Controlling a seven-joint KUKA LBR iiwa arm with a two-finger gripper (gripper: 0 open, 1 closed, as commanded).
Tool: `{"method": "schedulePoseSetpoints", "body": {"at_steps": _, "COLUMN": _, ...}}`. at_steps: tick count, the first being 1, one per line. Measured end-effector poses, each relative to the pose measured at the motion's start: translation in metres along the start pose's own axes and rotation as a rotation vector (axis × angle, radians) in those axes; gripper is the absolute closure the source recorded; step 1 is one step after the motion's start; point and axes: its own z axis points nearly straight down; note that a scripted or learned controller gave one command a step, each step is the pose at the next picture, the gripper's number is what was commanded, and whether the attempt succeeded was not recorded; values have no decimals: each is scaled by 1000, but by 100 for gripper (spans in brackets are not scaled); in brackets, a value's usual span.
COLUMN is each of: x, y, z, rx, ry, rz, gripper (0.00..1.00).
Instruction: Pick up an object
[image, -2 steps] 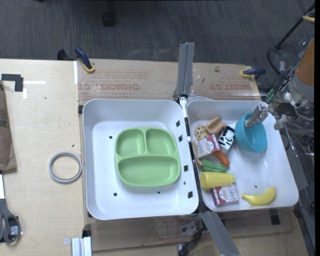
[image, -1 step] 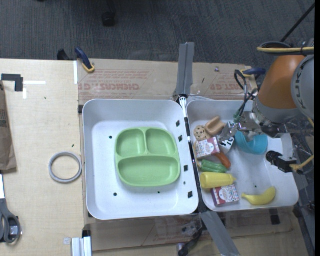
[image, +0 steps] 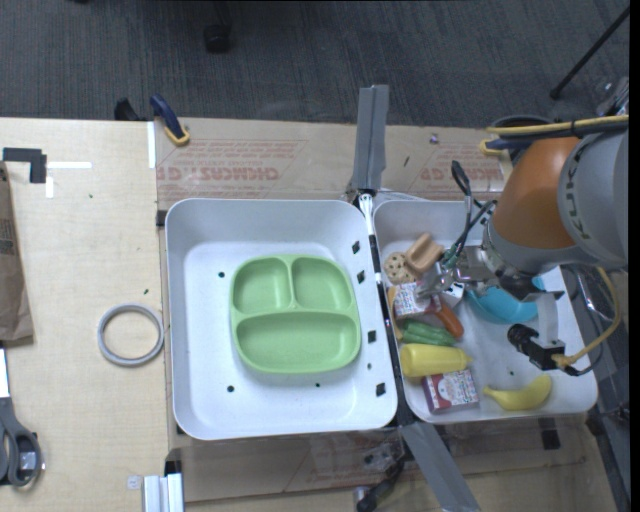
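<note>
The right bin (image: 575, 395) holds a heap of toy food. My gripper (image: 446, 281) is low over the bin's left half, just right of a tan bread piece (image: 424, 252) and a round waffle cookie (image: 397, 266). Below it lie a small printed packet (image: 406, 299), a green pod (image: 424, 329) and an orange carrot (image: 451, 322). A blue bowl-like piece (image: 497, 302) lies right beside the gripper, partly under the wrist. Nearer the front are a yellow piece (image: 432, 360), a red box (image: 452, 390) and a banana (image: 520, 395).
The left bin (image: 190, 300) holds a green divided plate (image: 295, 315). A grey tape ring (image: 131, 333) and scissors (image: 18, 452) lie on the bench at the left. A grey divider post (image: 370, 140) stands behind the bins. Cables hang off the wrist at the right.
</note>
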Motion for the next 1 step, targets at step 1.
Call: {"method": "schedulePoseSetpoints", "body": {"at_steps": 1, "x": -1, "y": 2, "z": -10, "rx": -4, "ry": 1, "rz": 3, "gripper": 100}}
